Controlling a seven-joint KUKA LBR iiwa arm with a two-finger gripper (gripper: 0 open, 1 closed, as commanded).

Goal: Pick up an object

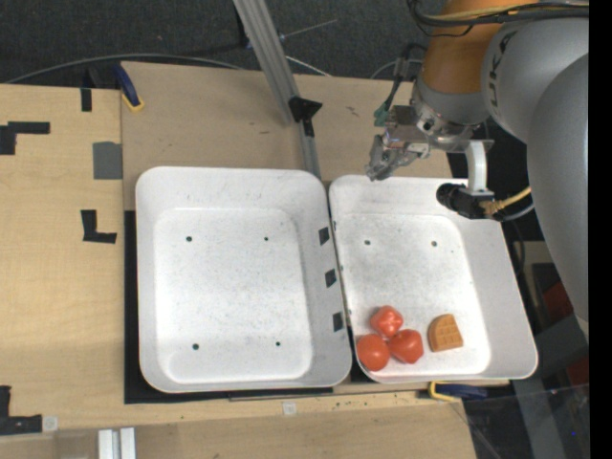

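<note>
Three red lumpy objects (389, 338) lie clustered at the near left corner of the right bin (478, 256). An orange-brown biscuit-like piece (445, 333) sits just to their right. My gripper (381, 167) hangs above the far left corner of the right bin, well away from the objects. Its fingertips point down and to the left, and nothing shows between them.
The left bin (153, 256) stands beside the right one, with black clips (330, 277) along the shared rims. A slanted metal pole (273, 55) rises behind the bins. Black and grey tape marks (96, 226) dot the wooden bench at left.
</note>
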